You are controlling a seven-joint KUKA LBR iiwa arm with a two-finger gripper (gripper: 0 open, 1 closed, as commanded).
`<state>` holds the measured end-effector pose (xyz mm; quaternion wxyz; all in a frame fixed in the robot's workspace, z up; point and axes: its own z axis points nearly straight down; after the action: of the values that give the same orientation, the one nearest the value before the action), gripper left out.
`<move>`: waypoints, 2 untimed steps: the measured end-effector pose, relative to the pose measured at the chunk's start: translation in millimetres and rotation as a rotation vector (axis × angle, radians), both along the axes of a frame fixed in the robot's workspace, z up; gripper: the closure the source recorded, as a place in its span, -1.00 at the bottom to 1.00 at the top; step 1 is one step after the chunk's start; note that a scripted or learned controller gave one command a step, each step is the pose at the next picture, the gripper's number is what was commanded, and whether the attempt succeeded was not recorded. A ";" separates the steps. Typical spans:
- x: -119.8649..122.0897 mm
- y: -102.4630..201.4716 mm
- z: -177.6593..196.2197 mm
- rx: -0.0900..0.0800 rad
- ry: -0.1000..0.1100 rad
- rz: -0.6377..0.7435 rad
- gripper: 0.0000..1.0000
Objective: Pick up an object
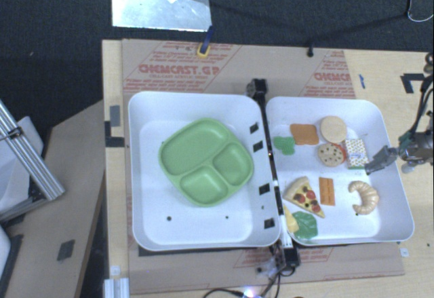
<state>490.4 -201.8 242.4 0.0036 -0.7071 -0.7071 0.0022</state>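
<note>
While I'm hanging at the right bin's (390,154) right edge, my fingers (377,161) are sitting just beside the small box (356,152), above the croissant (364,196); can't tell if they're open or closed. Cookie (331,154), pizza slice (304,195) and toast (304,134) are lying further left. Green tray (205,161) is sitting in the left bin (146,154).

Toy food items are lying scattered in the right bin (390,174): croissant (364,196), pizza slice (304,196), cookie (330,154), toast (304,134).
</note>
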 end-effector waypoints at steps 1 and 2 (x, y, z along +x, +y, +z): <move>2.3 0.3 5.0 -0.003 -0.010 0.003 -1.00; 2.1 2.4 -36.7 -0.001 -0.007 0.001 -1.00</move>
<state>492.5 -199.4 205.7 0.0007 -0.7066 -0.7076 0.0003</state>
